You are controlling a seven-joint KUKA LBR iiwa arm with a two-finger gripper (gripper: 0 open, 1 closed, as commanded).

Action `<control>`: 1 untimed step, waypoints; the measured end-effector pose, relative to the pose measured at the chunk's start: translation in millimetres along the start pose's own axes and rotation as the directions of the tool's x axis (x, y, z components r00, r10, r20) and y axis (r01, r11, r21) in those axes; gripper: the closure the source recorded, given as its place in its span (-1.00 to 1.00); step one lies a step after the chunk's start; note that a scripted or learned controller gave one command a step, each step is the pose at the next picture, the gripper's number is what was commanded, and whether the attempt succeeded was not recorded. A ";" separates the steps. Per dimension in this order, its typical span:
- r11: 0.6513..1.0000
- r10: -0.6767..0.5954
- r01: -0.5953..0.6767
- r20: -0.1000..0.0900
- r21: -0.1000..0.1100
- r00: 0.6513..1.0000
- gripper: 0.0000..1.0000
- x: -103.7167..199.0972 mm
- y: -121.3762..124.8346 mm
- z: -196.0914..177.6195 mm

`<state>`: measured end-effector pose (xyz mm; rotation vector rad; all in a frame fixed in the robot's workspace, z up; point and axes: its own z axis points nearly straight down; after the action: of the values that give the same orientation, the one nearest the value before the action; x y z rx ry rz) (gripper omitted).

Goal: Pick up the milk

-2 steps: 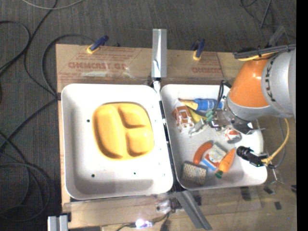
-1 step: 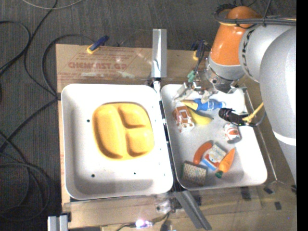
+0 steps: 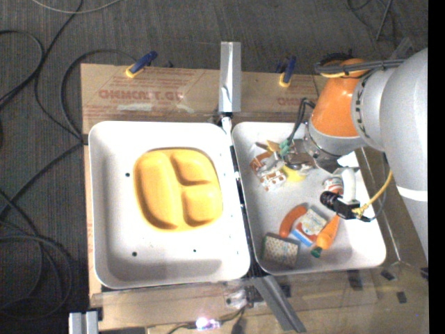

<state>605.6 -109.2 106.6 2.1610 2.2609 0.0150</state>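
Observation:
In the right bin (image 3: 361,252), a small white and blue carton (image 3: 310,227) that looks like the milk lies near the front, between an orange piece (image 3: 292,219) and a carrot (image 3: 327,235). My gripper (image 3: 288,153) hangs over the back of that bin, well behind the carton. It is just above a white and brown packet (image 3: 271,175) and a yellow item (image 3: 297,173). The wrist hides what is directly under it.
A grey textured block (image 3: 280,250) rests at the right bin's front left corner. The left bin (image 3: 111,242) holds a yellow divided tray (image 3: 179,188). A metal post (image 3: 230,82) stands behind the wall between the bins.

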 end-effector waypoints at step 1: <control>0.998 0.061 -0.060 0.007 -0.020 0.998 -1.00 6.6 -11.7 5.6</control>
<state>593.6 -103.1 100.8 2.2150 2.1812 0.0299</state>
